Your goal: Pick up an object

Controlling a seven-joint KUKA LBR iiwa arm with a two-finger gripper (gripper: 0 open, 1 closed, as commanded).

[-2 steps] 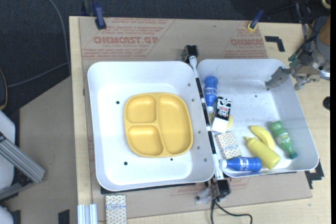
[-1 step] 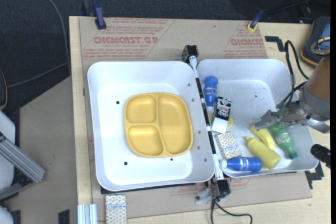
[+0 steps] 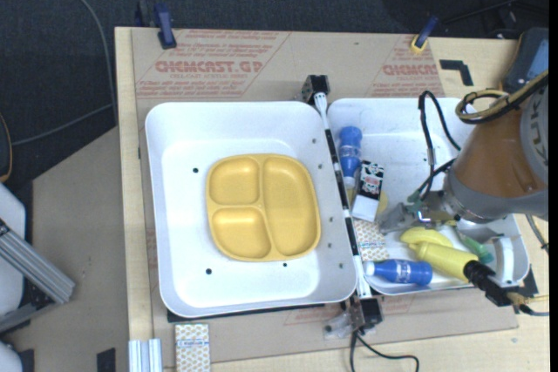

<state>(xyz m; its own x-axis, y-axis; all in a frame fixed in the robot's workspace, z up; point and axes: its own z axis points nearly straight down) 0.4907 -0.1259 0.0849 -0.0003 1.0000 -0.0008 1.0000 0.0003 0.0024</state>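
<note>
Glossy yellow three-compartment tray (image 3: 262,207), rounded corners

Left bin (image 3: 166,187): white, with small black dots. The divided plate (image 3: 262,206) in it: plain yellow. Right bin (image 3: 392,113): white. Far bottle (image 3: 350,151) in the right bin: blue with a paler middle. Small box (image 3: 371,179) beside it: black and white, patterned. Near bottle (image 3: 399,273): blue with a white end. Squeeze bottle (image 3: 445,257) at near right: yellow with a black tip. Surface (image 3: 209,65): tan board with red lettering. Arm (image 3: 497,161): orange band over grey.
</note>
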